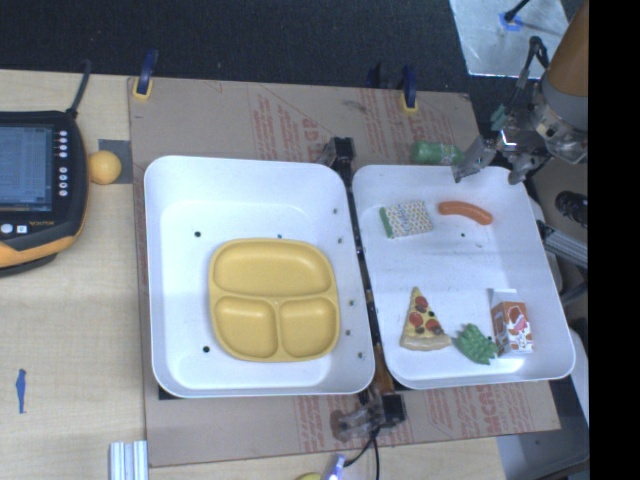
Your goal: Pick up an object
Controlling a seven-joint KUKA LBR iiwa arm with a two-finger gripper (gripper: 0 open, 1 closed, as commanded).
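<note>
Claw (492, 163) hangs at the far rim of the right bin (545, 268), fingers apparently spread with nothing between them, though the view is small. The approach is in hand: next it must descend squarely over the nearby sausage (465, 211), then close.

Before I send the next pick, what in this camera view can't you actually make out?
- Gripper: small and dark above the right bin's far rim; nothing visible between its fingers.
- Arm: cut off by the view's right edge.
- Green item beyond the bin: too small to identify.
- Carton print: too small to read.
- Handheld screen: cut off at the left edge, text blurred.
</note>
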